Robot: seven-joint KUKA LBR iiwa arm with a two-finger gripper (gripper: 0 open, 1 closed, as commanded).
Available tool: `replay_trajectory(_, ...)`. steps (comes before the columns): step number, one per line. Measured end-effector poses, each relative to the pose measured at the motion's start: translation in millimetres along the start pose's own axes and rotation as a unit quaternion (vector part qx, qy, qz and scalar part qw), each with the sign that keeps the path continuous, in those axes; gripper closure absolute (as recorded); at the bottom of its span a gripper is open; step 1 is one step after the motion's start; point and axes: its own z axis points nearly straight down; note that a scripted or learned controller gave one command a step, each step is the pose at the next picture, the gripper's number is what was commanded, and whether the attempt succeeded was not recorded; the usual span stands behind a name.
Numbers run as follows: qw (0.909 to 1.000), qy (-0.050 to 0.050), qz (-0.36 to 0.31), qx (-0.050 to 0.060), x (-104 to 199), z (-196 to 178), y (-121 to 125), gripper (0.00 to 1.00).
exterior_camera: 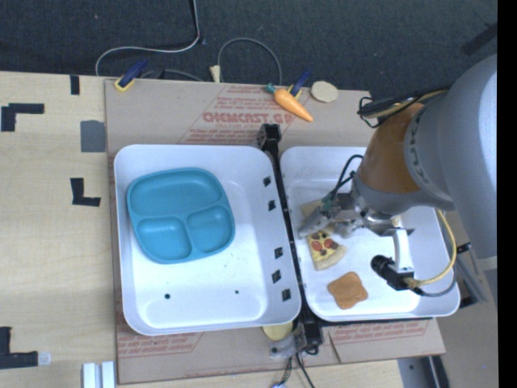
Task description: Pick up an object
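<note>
Left bin [129,297]: a blue divided plate [181,214] is lying in its upper-left part, three compartments facing up. A black divider strip [279,217] is running between the two bins.

Behind the bins, on the cardboard sheet [234,115] near the counter's far edge: a toy carrot [291,103] is lying at a slant, with a pale round disc [325,92] just to its right.

Right bin [432,301]: a toy pizza slice [325,248] is lying near the bin's left wall, about midway down. A tan toast-like piece [347,289] is sitting below it, near the front edge. A pale flat piece [313,212] is lying just above the pizza slice, partly under the end effector.

End effector [329,215]: hovering low over the bin's left half, right above the pizza slice; cannot tell how far it is open or whether it is gripping anything. The grey arm [468,160] is reaching in from the right.
</note>
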Motion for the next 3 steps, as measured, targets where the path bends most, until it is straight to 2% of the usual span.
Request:
replay_trajectory(1,1.0,0.0,-0.001,-0.001,-13.3,0.3,58.8,0.0)
replay_trajectory(2,1.0,-0.001,0.0,-0.004,-5.3,-0.5,43.0,0.0)
replay_trajectory(3,1.0,-0.002,0.0,-0.003,-5.5,-10.2,43.0,1.0)
